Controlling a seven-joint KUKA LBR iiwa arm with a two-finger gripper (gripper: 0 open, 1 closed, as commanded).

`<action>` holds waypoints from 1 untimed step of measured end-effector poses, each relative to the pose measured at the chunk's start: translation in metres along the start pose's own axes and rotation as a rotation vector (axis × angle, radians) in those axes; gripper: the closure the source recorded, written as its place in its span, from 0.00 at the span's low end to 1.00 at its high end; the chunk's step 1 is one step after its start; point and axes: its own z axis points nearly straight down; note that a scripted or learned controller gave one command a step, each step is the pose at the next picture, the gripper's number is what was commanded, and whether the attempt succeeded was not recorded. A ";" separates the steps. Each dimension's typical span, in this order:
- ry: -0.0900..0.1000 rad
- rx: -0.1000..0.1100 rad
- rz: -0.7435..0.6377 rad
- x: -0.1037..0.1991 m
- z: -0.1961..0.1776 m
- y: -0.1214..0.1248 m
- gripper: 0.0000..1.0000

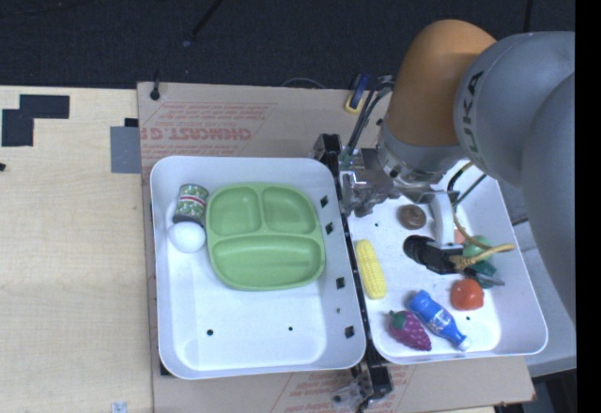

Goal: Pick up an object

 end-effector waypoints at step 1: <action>-0.001 0.002 0.003 -0.012 0.007 0.003 1.00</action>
